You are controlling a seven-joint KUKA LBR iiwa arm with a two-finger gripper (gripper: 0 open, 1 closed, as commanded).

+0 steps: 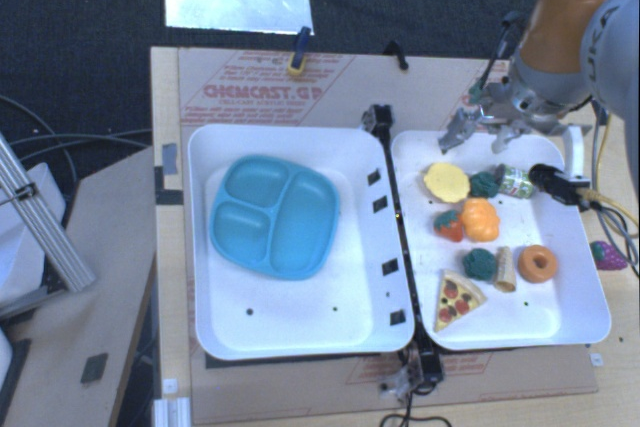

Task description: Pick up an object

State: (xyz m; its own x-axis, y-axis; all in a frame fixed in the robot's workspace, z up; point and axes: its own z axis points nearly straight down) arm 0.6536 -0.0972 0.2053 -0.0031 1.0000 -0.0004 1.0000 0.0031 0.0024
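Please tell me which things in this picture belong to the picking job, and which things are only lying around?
For the job:
gripper above the right bin
toy pizza slice
donut
yellow round piece
orange piece
small bottle

Lying about:
blue divided plate in the left bin
purple toy outside the bins
yellow clip on the cardboard

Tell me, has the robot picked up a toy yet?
Not yet. The gripper hangs over the far edge of the right bin, with nothing between its fingers. The toys all lie in that bin: the pizza slice, donut and yellow disc. Choosing one, grabbing and lifting are left.
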